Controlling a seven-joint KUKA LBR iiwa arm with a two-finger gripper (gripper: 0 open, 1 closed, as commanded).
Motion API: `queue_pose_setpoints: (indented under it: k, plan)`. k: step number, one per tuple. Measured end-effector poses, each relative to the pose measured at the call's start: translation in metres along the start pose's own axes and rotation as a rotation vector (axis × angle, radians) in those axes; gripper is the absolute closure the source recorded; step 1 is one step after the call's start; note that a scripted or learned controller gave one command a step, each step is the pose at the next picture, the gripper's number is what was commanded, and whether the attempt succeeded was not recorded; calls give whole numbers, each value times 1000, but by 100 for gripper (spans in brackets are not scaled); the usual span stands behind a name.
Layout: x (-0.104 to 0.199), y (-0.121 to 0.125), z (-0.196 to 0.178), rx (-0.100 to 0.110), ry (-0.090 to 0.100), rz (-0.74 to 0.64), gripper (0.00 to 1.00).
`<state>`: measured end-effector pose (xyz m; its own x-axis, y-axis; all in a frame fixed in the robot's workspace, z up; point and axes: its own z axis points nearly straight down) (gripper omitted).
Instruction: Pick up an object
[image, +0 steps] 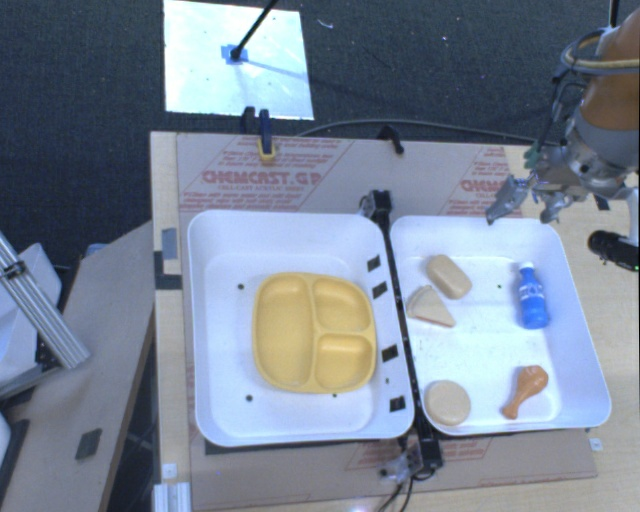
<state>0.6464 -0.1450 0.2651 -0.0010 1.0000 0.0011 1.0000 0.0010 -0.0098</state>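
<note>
The grey two-finger gripper (527, 200), fingers spread and grasping nothing, hangs over the right white bin's (590, 375) twelve o'clock rim, poised to descend. Nearest candidate is the blue plastic bottle (531, 296), lying at the bin's three o'clock, clear of neighbours.

This is a robotics lab or test cell, not a home. The table (100, 300) carries two white bins (300, 225) side by side on a board printed with the maker's name, held at the far edge by a yellow and blue clamp (265, 135). Black clips (385, 320) join the bins. An aluminium framing bar (40, 310) stands at the left. Dark carpet (80, 80) covers the floor, with a reflective metal sheet (235, 60) lying on it. The bins hold toy food and a yellow plastic divided plate (312, 332).
</note>
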Motion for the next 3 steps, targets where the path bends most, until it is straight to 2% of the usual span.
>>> queue_pose_setpoints:
  k: [1,2,3]
  plan:
    - [0,2,-8,-12,-2,-2,0]
    - [-1,-1,54,-8,-1,0,0]
    - [-4,-7,98,-11,-2,0,0]
